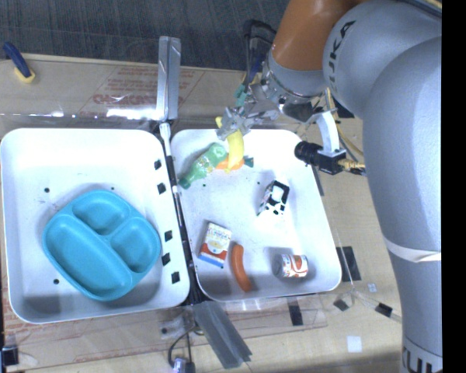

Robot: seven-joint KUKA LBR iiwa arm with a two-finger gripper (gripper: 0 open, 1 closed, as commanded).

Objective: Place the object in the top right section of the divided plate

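A blue divided plate (101,243) with three sections lies in the left bin (31,154), and nothing rests in it. My gripper (234,124) hangs over the far edge of the right bin (311,208). Directly under its tip stands a yellow, banana-like object (234,150), nearly upright, with its top touching the gripper. Whether the gripper has hold of it is unclear. A green bottle (202,165) lies against the yellow object's left side.
The right bin also holds a black-and-white item (273,199), a small white-and-orange carton (215,247), an orange sausage-shaped piece (241,268) and a can (293,265). A divider wall with black clips (171,208) separates the bins. A metal bar (168,76) stands behind them.
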